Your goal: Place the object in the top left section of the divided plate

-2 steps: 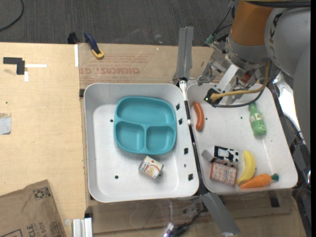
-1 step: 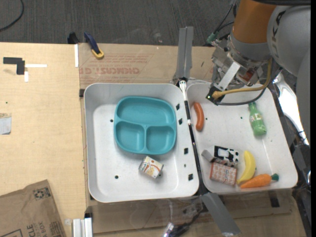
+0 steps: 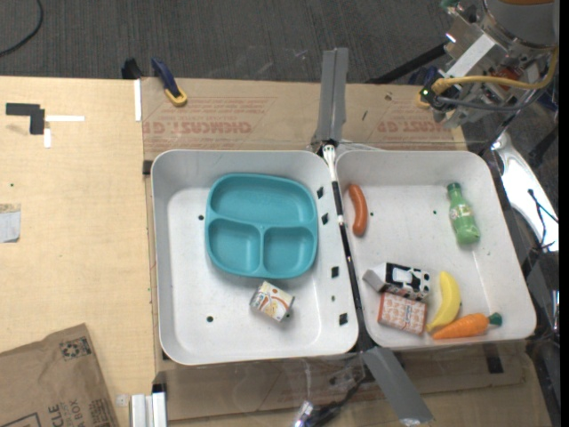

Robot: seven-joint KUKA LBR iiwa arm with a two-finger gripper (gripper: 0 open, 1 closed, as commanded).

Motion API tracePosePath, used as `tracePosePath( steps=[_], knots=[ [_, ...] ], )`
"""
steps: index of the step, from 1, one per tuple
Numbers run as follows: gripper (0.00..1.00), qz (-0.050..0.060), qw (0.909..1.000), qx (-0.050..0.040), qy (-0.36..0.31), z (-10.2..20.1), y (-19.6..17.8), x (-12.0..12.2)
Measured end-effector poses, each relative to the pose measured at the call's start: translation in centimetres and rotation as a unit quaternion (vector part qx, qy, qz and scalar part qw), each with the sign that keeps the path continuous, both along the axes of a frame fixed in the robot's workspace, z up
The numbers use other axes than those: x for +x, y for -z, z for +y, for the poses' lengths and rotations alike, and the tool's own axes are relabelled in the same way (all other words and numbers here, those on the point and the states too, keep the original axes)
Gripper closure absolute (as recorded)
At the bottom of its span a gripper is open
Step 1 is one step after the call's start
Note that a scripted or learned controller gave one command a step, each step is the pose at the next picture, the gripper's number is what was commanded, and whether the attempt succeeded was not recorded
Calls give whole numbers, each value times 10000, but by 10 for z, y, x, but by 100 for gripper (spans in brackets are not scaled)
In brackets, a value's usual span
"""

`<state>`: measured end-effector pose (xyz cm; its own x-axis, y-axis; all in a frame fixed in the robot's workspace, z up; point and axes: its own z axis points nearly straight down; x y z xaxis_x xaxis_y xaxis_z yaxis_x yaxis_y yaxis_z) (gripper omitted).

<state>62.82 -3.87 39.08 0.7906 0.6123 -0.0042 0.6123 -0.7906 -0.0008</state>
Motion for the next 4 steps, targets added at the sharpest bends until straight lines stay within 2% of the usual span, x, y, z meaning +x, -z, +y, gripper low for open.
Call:
tracePosePath(
  steps=[1,2,3,4],
  knots=[
    [100,-1,9986,1,523,-6,-50,22],
    [100,12,9944,2,1058,-138,-48,8],
    [100,6,9946,3,1034,-184,-49,8],
    [100,2,9951,4,993,-183,-49,24]
  ],
)
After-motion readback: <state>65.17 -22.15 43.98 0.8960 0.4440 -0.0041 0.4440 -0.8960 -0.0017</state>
